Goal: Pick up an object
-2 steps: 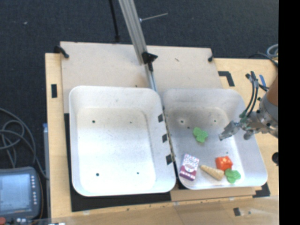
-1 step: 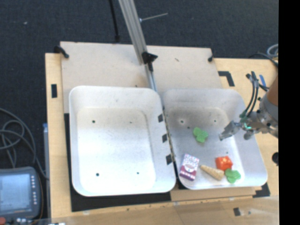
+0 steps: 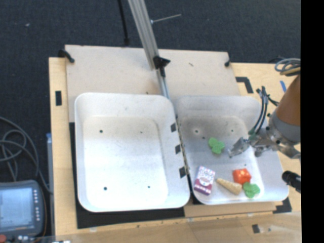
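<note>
The right bin holds several small objects. A green piece lies near its middle. A purple and white carton sits at the front, with a tan cone to its right. A red piece and another green piece lie at the front right. My gripper reaches in from the right and hangs just right of the middle green piece, above the red piece. Nothing shows between its fingers.
The left bin stands beside the right one. A slanted metal pole rises from the back between the bins. The grey arm with its orange band fills the right edge. A monitor sits at the lower left, off the bench.
</note>
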{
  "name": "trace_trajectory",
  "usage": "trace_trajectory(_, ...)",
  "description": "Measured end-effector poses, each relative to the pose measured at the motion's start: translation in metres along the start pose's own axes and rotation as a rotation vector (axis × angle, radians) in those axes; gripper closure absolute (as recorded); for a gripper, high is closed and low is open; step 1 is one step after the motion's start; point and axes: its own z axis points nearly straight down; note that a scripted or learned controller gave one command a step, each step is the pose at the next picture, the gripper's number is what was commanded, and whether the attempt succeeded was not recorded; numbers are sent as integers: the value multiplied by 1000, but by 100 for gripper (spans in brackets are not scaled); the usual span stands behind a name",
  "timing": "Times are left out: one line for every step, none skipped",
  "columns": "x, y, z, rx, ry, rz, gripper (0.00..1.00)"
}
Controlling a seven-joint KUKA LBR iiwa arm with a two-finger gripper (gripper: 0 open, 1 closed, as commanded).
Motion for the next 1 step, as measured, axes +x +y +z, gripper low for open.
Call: trace_trajectory(2,3,62,2,0,0,0)
